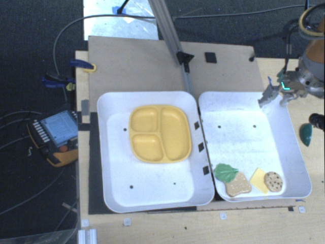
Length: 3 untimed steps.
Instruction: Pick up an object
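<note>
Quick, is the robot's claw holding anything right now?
Gripper: open, holding nothing, above the right bin's far right corner.

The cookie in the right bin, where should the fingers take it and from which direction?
Come straight down on the cookie and pinch across its round rim. It appears to lie flat, so only the edges offer grip. It sits close to the cheese slice and near the bin wall, so probably close along the free near-far direction. The gripper hangs at the bin's far edge.
</note>
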Motion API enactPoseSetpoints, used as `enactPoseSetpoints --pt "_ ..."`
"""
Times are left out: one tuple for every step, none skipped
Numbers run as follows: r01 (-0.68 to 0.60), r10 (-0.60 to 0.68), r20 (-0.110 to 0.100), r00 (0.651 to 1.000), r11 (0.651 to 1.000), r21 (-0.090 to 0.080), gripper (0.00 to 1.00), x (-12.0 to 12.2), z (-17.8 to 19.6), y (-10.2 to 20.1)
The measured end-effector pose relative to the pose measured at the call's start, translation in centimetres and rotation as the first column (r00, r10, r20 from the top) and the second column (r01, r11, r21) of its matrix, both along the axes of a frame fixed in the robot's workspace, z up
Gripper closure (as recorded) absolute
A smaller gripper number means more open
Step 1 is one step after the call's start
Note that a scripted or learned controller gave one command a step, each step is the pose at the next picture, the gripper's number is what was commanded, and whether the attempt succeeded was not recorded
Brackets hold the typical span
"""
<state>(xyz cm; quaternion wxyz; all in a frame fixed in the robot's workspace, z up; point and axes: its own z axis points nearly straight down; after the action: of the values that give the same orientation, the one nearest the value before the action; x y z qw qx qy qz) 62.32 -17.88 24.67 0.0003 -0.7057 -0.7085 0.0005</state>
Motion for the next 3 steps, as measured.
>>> enactPoseSetpoints --pt "-0.001 0.001 0.003 1.000 1.000 -0.001 0.00 0.1 0.2 0.0" --pt "-0.001 0.001 0.000 1.000 1.000 0.000 0.00 0.6 -5.9 0.2" --pt "0.002 -0.002 -0.002 1.000 1.000 0.000 0.00 0.7 -11.8 -0.3"
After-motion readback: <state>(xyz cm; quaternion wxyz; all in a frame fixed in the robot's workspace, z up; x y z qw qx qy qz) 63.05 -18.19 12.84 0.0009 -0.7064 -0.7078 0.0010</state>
